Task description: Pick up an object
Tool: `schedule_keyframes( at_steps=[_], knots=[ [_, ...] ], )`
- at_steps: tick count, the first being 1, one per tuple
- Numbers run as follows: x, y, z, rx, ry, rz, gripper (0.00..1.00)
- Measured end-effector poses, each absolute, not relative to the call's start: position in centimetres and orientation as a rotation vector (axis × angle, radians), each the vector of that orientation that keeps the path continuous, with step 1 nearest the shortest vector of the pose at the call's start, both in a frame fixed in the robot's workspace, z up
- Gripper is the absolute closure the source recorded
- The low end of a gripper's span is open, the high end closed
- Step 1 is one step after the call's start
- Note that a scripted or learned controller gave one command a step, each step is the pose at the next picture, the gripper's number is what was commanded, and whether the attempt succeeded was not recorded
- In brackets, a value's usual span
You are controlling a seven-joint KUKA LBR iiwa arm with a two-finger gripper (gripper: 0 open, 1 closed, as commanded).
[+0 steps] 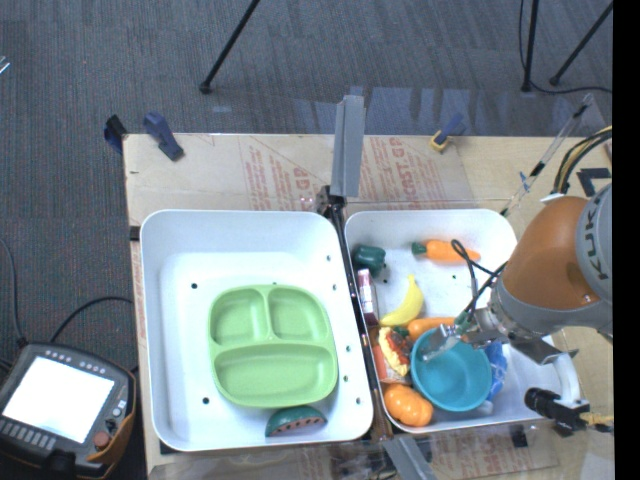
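One grey arm bent low over right bin (500,230), tool (462,330) above blue bowl (452,378), grip unclear

Floor: dark grey ribbed carpet (120,38), with black tripod legs (235,30) standing on it. Bench: cardboard-covered top (230,168), blue clamps (160,135) along its far edge. Handheld control pendant (62,403) at lower left, cable attached.

The 2 shallow white plastic bins (170,268) look smooth and faintly glossy; the green 3-compartment plastic plate (272,346) looks matt, and the round blue plastic bowl (452,373) looks shiny.
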State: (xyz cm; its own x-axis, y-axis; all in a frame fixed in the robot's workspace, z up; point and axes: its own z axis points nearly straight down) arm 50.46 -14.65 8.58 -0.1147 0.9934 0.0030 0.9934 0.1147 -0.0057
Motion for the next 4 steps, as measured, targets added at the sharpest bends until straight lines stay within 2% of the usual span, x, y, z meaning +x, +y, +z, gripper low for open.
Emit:
schedule_keyframes(
  at_steps=[1, 2, 3, 4],
  knots=[
    [50.4, -15.1, 9.8, -2.098, -2.333, 0.006, 1.0],
    [54.1, -15.2, 19.5, -2.274, -2.167, 0.001, 1.0],
    [56.5, -8.1, 25.4, -2.349, -2.08, 0.003, 1.0],
    [61.6, -6.8, 19.7, -2.662, -1.656, 0.017, 1.0]
  ],
)
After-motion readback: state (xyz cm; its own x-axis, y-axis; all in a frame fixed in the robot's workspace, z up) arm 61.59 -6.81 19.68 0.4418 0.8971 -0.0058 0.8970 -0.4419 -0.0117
